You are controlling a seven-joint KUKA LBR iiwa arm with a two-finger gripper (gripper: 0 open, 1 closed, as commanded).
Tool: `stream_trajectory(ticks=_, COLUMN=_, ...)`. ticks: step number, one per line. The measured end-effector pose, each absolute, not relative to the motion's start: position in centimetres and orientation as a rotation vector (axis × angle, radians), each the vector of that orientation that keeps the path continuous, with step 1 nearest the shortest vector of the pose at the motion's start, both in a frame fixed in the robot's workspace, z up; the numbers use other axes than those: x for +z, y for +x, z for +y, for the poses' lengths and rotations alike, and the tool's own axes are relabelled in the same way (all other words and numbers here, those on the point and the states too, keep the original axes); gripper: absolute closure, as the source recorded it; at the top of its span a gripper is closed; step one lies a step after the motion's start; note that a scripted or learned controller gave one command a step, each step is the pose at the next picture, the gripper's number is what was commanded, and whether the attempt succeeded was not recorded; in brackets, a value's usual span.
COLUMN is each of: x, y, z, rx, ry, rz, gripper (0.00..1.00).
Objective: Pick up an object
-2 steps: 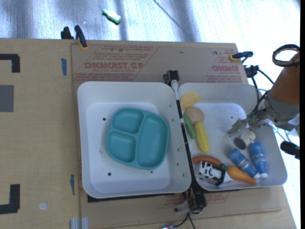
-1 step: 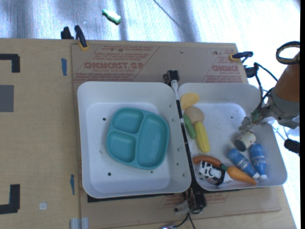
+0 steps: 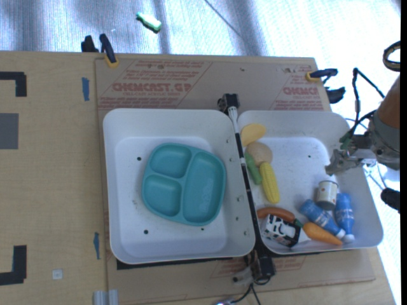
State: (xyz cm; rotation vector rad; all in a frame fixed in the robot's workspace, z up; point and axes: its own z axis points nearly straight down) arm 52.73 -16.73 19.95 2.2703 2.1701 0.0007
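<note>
The pincer (image 3: 337, 164) hangs over the right edge of the right bin (image 3: 299, 146), and whether it is open or closed I cannot tell. Just below it in the view stands a small metal can (image 3: 326, 194), with blue bottles (image 3: 331, 216) and a carrot (image 3: 321, 234) beyond. The corn cob (image 3: 269, 180) lies well to its left. The can looks the nearest target: centre above it, drop straight, and close across its narrow width, clear of the bottles.
</note>
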Motion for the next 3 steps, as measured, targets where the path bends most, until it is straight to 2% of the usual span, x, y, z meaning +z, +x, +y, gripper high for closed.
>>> stream_trajectory(ticks=1, x=19.9, y=52.7, z=-16.7, rx=0.001, ry=2.271, rz=2.17, gripper=0.0)
stream_trajectory(ticks=2, x=8.7, y=49.5, z=-21.1, rx=0.017, ry=1.893, rz=2.52, gripper=0.0)
stream_trajectory(ticks=3, x=9.7, y=49.5, z=-21.7, rx=0.007, ry=1.891, rz=2.501, gripper=1.0)
